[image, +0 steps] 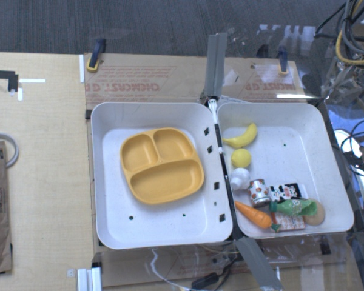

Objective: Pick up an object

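Gripper: no part of the arm or its fingers is over either bin, so whether it is wide, narrow or holding anything cannot be told; nothing is seen lifted.
Right bin (303, 111): holds all the loose candidates, crowded along its left wall and front edge; the rear and right of its floor are bare.
Banana (242, 136): lies alone near the divider, well apart from the front cluster.
Yellow ball (241, 157): just in front of the banana, with a white ball (239, 176) just beside it.
Small can (259, 193): lies tilted, touching or nearly touching the black-and-white carton (286, 191).
Carrot (255, 214): at the front left corner, close to the wall.
Green packet (294, 207): overlaps a flat pack and a tan round item (315, 213); exact contacts unclear.
Left bin (109, 180): holds a yellow divided plate (162, 165), lying flat.
Step in hand: approach and selection, judged not yet begun.
Recommended target: the banana, judged easiest, having free floor on its right and rear.
Method: descend vertically, fingers across its narrow width.
Risk: round balls may roll; the front cluster invites double contact; the divider wall may obstruct one finger.
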